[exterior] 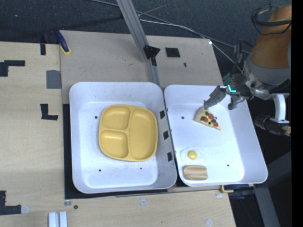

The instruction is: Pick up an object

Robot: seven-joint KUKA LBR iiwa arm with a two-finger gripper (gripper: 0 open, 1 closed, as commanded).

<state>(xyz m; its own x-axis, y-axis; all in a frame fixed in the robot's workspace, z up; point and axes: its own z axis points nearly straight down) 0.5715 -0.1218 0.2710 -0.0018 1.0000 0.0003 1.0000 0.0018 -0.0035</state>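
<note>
Hovering at the pizza slice's (208,119) upper corner in the right bin (246,141), the gripper (221,98) stands wide, empty; it should centre over the slice before closing.

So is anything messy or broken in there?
Nothing stands out. The yellow divided plate sits flat in the left bin. The pizza slice, fried egg and hot dog bun lie apart in the right bin.

Grey arm (267,56) reaching in from right, end effector (222,100) lowered, fingers spread apart
</note>
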